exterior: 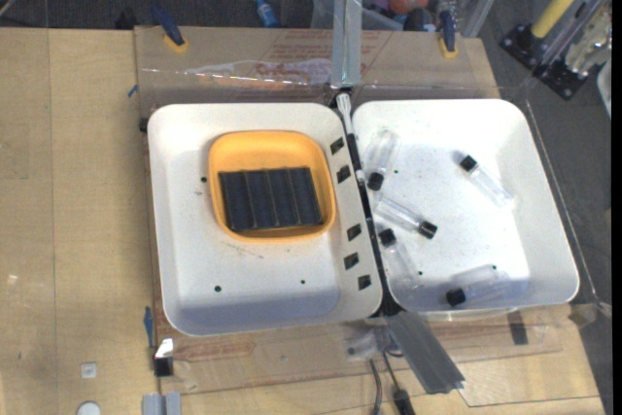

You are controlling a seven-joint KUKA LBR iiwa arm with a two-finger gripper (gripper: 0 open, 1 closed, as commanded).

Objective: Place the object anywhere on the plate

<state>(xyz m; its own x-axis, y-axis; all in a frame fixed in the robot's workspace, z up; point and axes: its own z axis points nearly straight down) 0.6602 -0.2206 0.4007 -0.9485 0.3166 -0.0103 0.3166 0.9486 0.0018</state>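
Vials [408,219] are lying loose in the right bin [544,209]; I cannot tell the claw's state, so you are choosing one well off the walls for the orange plate [225,151].

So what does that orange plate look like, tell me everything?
The orange plate is a rounded square with a raised rim, probably plastic. It lies flat in the left bin, near the middle. A dark ribbed rectangular piece rests on it, covering most of its lower part and reaching over the front rim. Nothing else touches it.
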